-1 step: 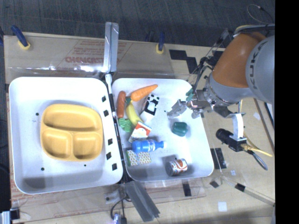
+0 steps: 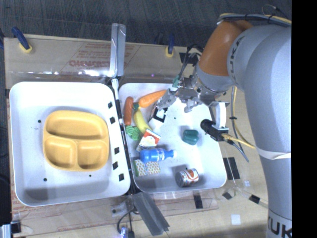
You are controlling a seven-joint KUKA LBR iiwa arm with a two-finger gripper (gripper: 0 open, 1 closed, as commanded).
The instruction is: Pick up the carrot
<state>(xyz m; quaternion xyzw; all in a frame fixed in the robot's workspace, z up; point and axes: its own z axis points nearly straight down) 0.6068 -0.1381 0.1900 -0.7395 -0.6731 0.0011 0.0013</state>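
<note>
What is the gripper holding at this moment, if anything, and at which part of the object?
It cannot be told. The gripper is right beside the carrot's right end in the right bin, but the view does not show the carrot between its fingers.

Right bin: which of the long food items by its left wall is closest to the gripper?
The carrot, orange, lying at the top with its tip toward the gripper. The banana and hot dog lie farther left.

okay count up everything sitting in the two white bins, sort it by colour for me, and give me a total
Orange: 1, carrot
Red: 1, sausage
Yellow: 2, banana, divided tray
Green: 2, leafy piece, cup
Blue: 1, bottle
Mixed colours: 3, carton, packet, can
Total: 10
</note>
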